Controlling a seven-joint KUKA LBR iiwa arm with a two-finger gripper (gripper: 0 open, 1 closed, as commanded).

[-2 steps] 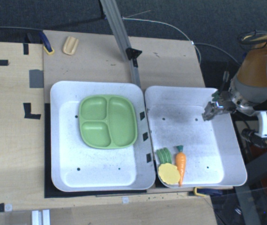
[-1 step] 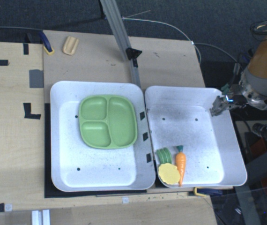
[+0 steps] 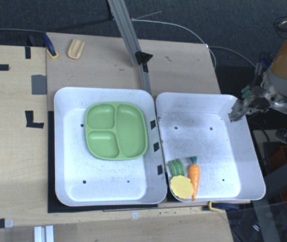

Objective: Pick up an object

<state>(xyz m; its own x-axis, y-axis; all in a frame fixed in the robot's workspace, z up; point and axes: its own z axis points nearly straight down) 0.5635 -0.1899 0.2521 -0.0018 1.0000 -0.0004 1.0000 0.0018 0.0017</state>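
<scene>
Camera view looked down at a slant on a wooden counter (image 3: pixel 98 59) carrying two shallow white bins side by side. At the left bin (image 3: pixel 65 150), a light green divided plate (image 3: pixel 117 130) with three compartments lay in the upper middle, flat on the floor of the bin. At the right bin (image 3: pixel 209 135), three small toy foods were grouped at the near left corner. An orange carrot (image 3: pixel 194 178) lay with its long axis running roughly from the far side toward the near edge, its green top pointing away toward the far side and its narrow tip pointing toward the near rim. Just left of it sat a green ribbed piece (image 3: pixel 175 167), and below that a pale yellow round piece (image 3: pixel 182 187), which touched the carrot's lower part.

The gripper (image 3: pixel 235 113) hung over the right bin's far right corner, well apart from the toy foods, on a grey arm (image 3: pixel 279 79) reaching in from the right. Whether its fingers were spread or closed could not be told, and nothing was seen between them.

A slanted grey metal pole (image 3: pixel 126 24) crossed the far side of the counter, and a small tan object (image 3: pixel 75 49) lay near the counter's far left corner.
</scene>
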